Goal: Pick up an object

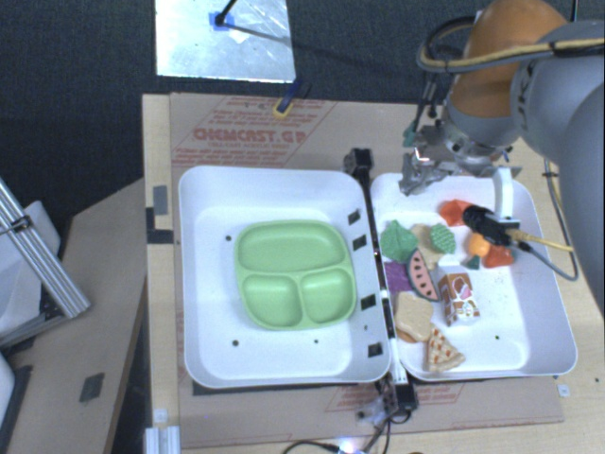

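A grey robot arm (558, 83) with an orange band reaches in from the right, its gripper (416, 176) hanging over the far left corner of the right bin (539, 339), above bare white floor; whether the gripper is open or closed cannot be told from this angle, and nothing can be seen held in it. Two shallow white bins sit side by side on a printed cardboard sheet (250, 130). The left bin (203, 253) holds a pale green divided tray (293, 272), lying flat near its middle, with one long compartment on the far side and two smaller ones on the near side. The right bin holds a scatter of toy food, crowded toward its left wall. A green leafy piece (398, 241) lies just near of the gripper, with a pale cracker (440, 237) beside it on the right. A red piece (454, 210) lies a little farther back, and an orange piece (480, 246) sits to the right of the cracker. Nearer the camera come a watermelon slice (423, 274), a small brown and white carton (459, 297) just to its right, a slice of bread (413, 318) and, nearest of all, a pizza slice (441, 351). The right half of that bin's floor is bare white. A silvery sheet (225, 26) lies beyond the cardboard at the far left.
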You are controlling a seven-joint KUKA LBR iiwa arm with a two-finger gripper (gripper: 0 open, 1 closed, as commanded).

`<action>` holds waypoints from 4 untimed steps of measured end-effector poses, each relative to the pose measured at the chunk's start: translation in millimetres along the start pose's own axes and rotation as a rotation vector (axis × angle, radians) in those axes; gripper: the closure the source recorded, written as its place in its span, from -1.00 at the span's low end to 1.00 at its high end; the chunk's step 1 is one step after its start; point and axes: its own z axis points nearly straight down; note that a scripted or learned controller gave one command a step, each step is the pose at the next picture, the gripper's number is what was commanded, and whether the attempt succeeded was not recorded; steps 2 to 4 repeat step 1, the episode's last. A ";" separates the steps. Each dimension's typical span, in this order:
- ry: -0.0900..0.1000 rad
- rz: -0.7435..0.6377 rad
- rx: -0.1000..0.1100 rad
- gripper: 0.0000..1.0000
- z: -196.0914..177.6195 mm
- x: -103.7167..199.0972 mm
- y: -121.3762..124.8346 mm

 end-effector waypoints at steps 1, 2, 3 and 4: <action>0.000 0.000 0.000 1.00 -2.4 -0.1 0.4; 0.000 0.000 0.000 1.00 -2.4 -0.1 0.4; 0.000 0.000 0.000 1.00 -2.4 -0.1 0.4; 0.000 0.000 0.000 1.00 -2.4 -0.1 0.4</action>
